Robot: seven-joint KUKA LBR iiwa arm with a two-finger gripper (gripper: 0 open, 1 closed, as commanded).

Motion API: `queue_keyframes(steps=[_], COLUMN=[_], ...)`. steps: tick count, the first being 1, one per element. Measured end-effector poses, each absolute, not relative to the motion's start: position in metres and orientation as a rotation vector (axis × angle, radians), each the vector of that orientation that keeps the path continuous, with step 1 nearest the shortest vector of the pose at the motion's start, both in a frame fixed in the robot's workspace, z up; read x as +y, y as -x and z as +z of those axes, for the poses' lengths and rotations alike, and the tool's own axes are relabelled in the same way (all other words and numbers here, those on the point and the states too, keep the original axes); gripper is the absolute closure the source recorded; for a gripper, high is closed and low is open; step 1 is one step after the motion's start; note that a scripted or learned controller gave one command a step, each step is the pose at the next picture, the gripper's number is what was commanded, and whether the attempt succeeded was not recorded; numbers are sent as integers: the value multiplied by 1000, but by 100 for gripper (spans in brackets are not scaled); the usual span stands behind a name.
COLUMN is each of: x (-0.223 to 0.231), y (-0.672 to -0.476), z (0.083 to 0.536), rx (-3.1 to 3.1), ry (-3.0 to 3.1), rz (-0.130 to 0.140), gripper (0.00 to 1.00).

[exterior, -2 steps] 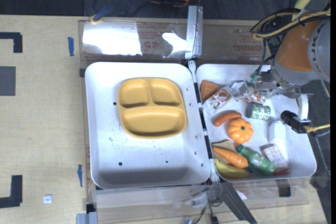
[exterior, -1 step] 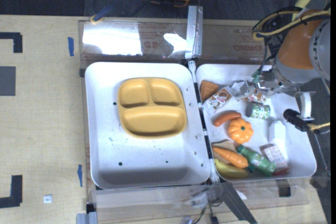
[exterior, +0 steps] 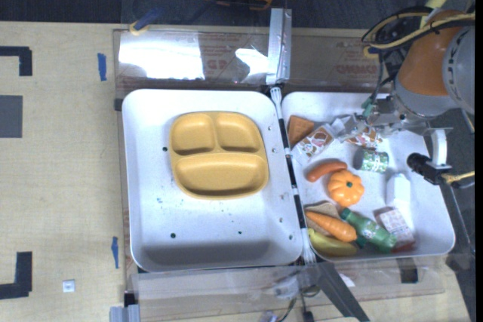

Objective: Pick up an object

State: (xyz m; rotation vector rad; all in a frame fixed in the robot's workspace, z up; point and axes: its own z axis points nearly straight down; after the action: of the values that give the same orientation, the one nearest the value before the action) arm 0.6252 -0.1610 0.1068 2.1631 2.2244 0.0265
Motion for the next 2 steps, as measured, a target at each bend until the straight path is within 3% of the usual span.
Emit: queue_keyframes(steps=[1,2], x=[-149,-168], y=[-616,-620], z=[107,107], rx=[2200,2294], ry=[-2173,-2088], rz=[32,37], gripper=[0,0])
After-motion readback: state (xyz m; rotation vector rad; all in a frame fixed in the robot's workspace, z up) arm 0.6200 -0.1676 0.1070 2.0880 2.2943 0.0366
